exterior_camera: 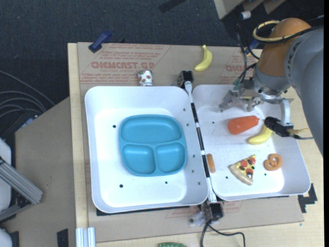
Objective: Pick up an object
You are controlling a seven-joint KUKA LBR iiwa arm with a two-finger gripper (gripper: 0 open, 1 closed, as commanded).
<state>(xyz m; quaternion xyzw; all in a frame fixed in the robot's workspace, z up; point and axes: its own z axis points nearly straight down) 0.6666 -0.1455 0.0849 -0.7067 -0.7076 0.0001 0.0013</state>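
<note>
- We see the gripper (239, 101) hovering over the right bin (293, 181), its fingers spread wide and holding nothing.
- Just beside it lies an orange carrot (242, 124), touching a small banana (260, 136).
- A pizza slice (243, 169) and a pretzel (273, 162) rest nearer us.

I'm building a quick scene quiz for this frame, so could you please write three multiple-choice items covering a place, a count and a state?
1. Where is the blue divided tray?
A. left bin
B. right bin
C. on the cardboard

2. How many bananas are there?
A. one
B. two
C. three

3. The pizza slice is:
A. between the gripper's fingers
B. lying on the bin floor
C. on the tray

Answers: 1 A, it sits inside the left bin. 2 B, one on the cardboard, one in the right bin. 3 B, it lies apart from the gripper.
</note>
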